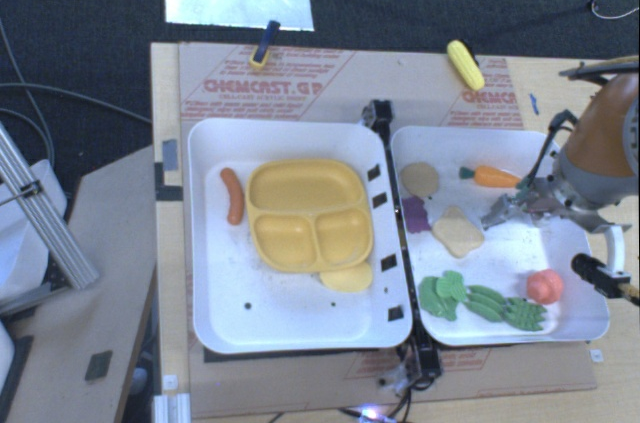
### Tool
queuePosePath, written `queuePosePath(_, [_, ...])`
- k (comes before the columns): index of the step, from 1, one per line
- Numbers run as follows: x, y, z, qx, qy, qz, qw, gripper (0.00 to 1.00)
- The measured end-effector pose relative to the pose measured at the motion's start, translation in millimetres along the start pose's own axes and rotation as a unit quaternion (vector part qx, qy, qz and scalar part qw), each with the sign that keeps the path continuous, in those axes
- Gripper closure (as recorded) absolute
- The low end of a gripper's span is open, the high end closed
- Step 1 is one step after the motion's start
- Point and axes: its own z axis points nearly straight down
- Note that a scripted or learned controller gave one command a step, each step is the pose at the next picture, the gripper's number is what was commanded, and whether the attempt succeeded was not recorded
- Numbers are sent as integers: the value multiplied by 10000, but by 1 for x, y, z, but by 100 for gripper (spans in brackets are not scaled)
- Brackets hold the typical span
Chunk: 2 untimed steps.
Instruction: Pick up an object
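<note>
The gripper (497, 214) is seen low in the right bin (575, 326), near its middle. Whether it is open or closed cannot be told; nothing is seen held. A tan slice (458, 233) lies just beside it, a carrot (491, 176) near the far edge. The slice, being flat, could be pushed aside rather than lifted.

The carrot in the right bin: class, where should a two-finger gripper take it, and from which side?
Probably across the orange body of the carrot, coming from above. It lies flat, long axis left-right, green top toward the bin's middle, with bare floor on both long sides for the fingers.
</note>
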Motion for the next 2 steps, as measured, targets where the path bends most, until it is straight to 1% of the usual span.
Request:
queuePosePath(1, [-2,-90,1,72,16,54,10000,0])
queuePosePath(2, [0,-4,0,-4,-1,-3,10000,0])
